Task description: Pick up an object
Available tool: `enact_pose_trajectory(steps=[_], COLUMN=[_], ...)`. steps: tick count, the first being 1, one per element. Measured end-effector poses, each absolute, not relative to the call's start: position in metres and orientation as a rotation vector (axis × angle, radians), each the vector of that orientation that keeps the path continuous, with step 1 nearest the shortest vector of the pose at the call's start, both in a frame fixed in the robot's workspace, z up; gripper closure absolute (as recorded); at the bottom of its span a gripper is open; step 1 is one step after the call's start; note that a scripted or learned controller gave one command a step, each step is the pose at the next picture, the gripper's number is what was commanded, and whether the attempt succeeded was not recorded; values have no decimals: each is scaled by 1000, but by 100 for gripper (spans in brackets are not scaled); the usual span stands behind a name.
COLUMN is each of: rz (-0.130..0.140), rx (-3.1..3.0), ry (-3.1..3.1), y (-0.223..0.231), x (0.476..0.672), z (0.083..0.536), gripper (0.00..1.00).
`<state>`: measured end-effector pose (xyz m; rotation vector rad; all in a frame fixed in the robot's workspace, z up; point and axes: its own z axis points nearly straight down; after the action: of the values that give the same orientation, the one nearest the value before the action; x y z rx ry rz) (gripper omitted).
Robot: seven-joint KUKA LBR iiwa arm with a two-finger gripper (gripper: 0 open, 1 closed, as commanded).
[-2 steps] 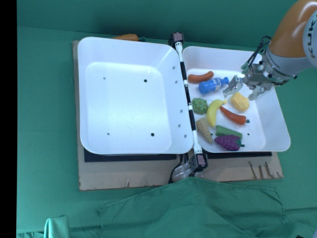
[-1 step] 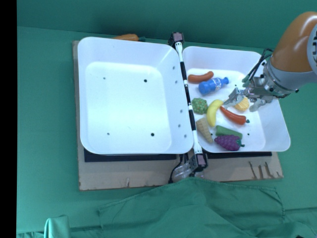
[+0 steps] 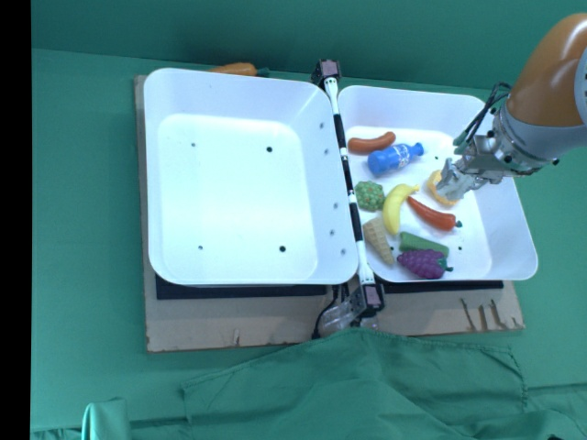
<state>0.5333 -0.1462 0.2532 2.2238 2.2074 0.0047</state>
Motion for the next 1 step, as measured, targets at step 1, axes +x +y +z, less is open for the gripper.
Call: enact_pose_trajectory(steps=[1], rz=[4], rx=[2224], ry=[2208], y=[-146], x=[533], z=[253], gripper=[0])
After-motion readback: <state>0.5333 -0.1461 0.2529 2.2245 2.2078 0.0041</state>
